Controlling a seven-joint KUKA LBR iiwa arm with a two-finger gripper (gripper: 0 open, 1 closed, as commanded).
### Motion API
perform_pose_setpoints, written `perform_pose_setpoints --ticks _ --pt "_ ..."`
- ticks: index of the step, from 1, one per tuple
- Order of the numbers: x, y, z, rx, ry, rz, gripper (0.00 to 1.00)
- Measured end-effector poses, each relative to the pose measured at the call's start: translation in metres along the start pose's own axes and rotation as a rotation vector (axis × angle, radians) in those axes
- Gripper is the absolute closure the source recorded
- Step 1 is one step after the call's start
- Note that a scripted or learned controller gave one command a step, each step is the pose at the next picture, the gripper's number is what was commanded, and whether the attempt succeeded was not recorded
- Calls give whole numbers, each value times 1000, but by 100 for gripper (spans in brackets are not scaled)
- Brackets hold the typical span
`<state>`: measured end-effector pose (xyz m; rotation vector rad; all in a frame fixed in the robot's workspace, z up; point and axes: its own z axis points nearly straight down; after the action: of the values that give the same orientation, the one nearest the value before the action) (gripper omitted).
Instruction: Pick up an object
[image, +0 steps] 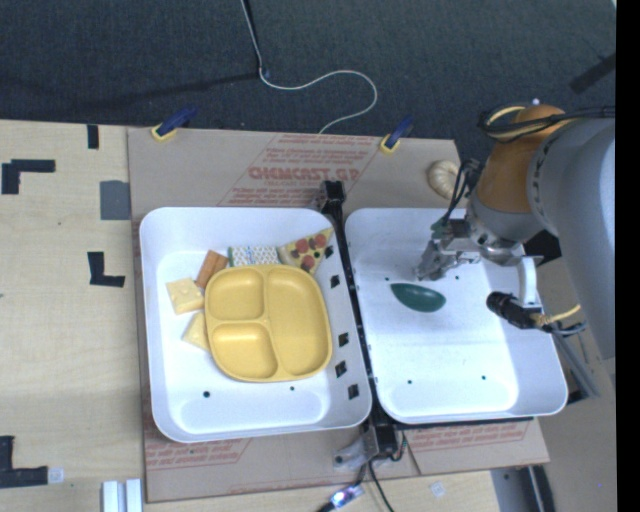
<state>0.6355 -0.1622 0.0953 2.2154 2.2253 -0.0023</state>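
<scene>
Two white bins (160, 300) sat on the table, and the pincer (436, 262), its opening impossible to judge, hung just above a green spoon-like object (417, 297), seemingly lined up to grab.

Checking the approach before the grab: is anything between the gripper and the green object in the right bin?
Nothing visible. The gripper sits just above and beside the green object, which lies alone on the right bin floor.

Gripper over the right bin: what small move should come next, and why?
Probably shift slightly toward the near edge of the bin and lower. The gripper sits just above and beside the dark green object lying on the floor of the right bin, with nothing seen between its fingers. Centring over the object first would likely give a better chance of closing on it.
</scene>
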Motion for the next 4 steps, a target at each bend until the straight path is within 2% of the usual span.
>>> perform_pose_setpoints --ticks 3,4 --pt "16 2 -132 -4 2 2 100" --pt "49 -33 -129 3 2 2 100"
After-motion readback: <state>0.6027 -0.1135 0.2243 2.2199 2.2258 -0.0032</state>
